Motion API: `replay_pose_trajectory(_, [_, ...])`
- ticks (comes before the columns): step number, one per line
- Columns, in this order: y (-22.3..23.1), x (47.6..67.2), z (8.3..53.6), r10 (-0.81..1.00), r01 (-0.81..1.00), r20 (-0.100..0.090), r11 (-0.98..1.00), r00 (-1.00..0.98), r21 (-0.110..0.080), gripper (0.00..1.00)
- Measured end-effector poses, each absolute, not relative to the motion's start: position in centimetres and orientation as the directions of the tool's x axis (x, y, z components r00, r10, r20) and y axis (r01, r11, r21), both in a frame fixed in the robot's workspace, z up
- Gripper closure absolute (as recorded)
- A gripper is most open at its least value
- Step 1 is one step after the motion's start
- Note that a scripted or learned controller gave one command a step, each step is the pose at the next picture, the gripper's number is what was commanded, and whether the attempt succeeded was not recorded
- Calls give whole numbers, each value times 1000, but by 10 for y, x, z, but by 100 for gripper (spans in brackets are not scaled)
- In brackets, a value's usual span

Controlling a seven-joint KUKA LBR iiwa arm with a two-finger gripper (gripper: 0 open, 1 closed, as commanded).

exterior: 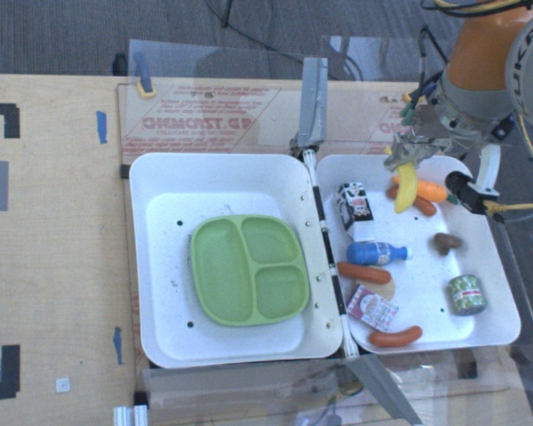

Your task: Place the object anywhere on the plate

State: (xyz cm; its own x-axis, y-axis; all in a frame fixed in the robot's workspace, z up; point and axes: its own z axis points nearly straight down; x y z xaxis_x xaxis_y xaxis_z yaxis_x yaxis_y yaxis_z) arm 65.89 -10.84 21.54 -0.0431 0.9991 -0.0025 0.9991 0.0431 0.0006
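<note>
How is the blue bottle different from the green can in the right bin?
The blue bottle lies on its side near the bin's left wall; the green can sits toward the right edge. The bottle is long, slim and blue with a white cap; the can is short, stubby and green. Both rest in the right bin, apart from the gripper.

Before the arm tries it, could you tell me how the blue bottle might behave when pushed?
The blue bottle lies on its side in the right bin, so it will probably roll. It looks like smooth plastic, so it may slip. A sausage lies close beside it and could get nudged.
</note>
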Motion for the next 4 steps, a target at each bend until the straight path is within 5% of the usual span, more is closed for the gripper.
replay_pose_trajectory(1, [-56,607,226,994,994,0,110,-110,-1,100])
replay_pose_trajectory(2, [32,604,184,998,998,0,-57,57,-3,100])
replay_pose_trajectory(3, [31,604,184,998,998,1,-58,58,-3,0])
replay_pose_trajectory(4, [81,596,184,982,982,0,-190,190,-2,0])
